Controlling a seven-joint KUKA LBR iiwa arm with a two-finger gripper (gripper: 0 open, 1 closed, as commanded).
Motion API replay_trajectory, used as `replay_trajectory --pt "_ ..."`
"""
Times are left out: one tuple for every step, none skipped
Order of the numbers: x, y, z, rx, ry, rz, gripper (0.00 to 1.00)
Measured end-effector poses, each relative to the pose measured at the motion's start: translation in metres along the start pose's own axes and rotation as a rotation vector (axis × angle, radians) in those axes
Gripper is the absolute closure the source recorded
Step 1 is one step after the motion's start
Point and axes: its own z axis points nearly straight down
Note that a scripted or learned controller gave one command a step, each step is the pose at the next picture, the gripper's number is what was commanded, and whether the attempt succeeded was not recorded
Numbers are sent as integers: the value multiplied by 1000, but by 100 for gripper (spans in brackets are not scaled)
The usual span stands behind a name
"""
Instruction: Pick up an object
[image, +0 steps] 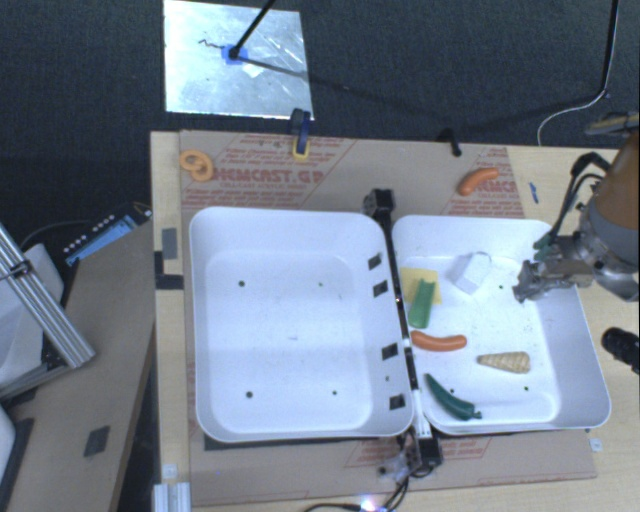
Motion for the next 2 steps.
replay_trajectory --pt "-26 16 -35 -1 -1 4 100" --pt "-82 -11 -44 2 -2 7 100"
